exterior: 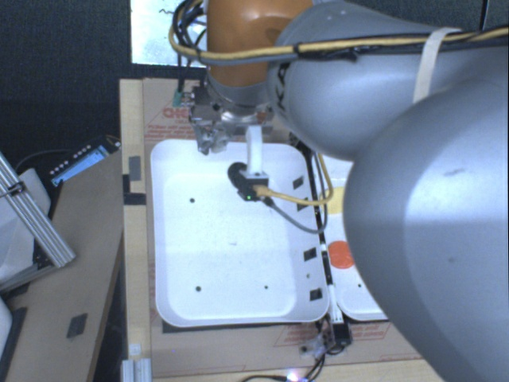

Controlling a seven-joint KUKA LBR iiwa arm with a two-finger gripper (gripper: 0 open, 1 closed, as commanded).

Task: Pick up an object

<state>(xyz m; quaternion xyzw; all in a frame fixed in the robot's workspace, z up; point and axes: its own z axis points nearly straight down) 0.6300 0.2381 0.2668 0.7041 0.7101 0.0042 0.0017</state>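
- Nearest my lens is the big grey arm [413, 173], sweeping in from three o'clock and covering most of the right bin [358, 297]
- Just past the arm's edge, in the right bin, I've got an orange round object [340, 255], partly cut off by the arm; a yellowish patch [338, 201] sits just at twelve o'clock of it, and I can't make out what that one is
- The orange band [246, 30] above the wrist is up at twelve o'clock of the frame, and the gripper [208, 140] hangs below it over the far rim of the left bin [231, 309]
- Gripper state: I can't tell how wide it stands from this angle, and I see nothing in it
- Left bin floor looks bare apart from small dark dots; a white post with a black fitting [248, 180] and trailing cable hangs over it
- The relation that matters: the orange round object lies at roughly four o'clock from the gripper, well apart, across the divider between the bins
- My read is the grasp hasn't begun; the tool would need to cross into the right bin, and the object being round gives no long axis to line up on
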